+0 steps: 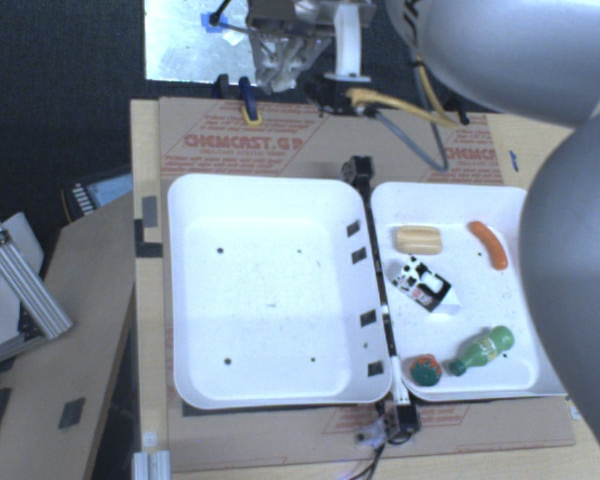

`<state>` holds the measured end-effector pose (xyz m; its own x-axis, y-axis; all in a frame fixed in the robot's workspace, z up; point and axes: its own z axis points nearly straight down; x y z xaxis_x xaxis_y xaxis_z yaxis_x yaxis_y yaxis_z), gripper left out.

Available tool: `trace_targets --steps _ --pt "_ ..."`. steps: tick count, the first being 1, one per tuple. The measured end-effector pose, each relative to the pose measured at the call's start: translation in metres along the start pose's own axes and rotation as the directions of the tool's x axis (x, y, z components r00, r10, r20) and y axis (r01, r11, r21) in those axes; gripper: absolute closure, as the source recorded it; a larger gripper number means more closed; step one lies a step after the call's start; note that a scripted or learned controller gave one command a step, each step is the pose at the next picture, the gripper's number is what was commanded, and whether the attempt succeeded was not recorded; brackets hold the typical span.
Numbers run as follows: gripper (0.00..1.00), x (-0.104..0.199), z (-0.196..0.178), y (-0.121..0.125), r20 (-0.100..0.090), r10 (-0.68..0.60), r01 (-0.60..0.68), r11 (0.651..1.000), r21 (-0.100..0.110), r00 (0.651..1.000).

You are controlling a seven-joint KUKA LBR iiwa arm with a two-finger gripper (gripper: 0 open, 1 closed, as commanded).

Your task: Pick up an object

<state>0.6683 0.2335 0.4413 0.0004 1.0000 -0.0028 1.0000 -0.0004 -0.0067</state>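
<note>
A cardboard-covered bench is carrying two white bins. The grey arm is looming in from the right, its gripper hanging beyond the bins' far edge; how its fingers stand I cannot tell. The left bin is sitting beside the right bin, which is holding a green bottle, a black-and-white box, a bread roll, an orange sausage and a small orange-and-teal ball.
</note>
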Motion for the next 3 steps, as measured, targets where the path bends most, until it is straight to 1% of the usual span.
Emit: trace_targets --steps 1,2,3 --pt "1.0 -0.056 -0.06 0.0 -0.003 0.003 -0.003 1.0 -0.014 1.0" --pt "1.0 0.004 0.007 -0.001 -0.003 -0.008 0.008 1.0 -0.003 1.0" --pt "1.0 0.001 -0.067 -0.001 -0.006 -0.006 0.006 1.0 -0.016 1.0"
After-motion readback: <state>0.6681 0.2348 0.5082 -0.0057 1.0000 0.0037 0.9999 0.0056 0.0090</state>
